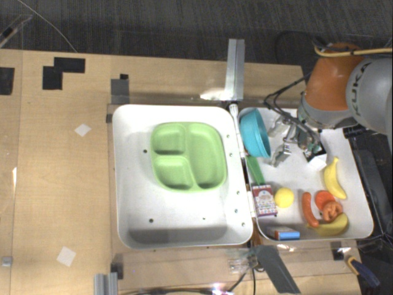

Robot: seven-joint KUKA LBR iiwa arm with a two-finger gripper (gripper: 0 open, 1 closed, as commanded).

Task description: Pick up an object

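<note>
My gripper [295, 151] hangs over the upper middle of the right bin [362, 192], just right of a tilted blue bowl [253, 133]. Its fingers look open, with only bare white bin floor showing between them. Lower in the bin lie a yellow banana [332, 178], a yellow ball [284, 196], a small red and white box [264, 200], a green stick [255, 172], an orange sausage shape [307, 209], a red toy [329, 206] on a second banana [331, 226], and a blue and orange marker [287, 233].
The left bin [132, 226] holds a green divided tray [186, 155]. A metal post [235, 69] stands behind the wall between the bins. The grey arm with its orange band [328, 82] comes in from the upper right.
</note>
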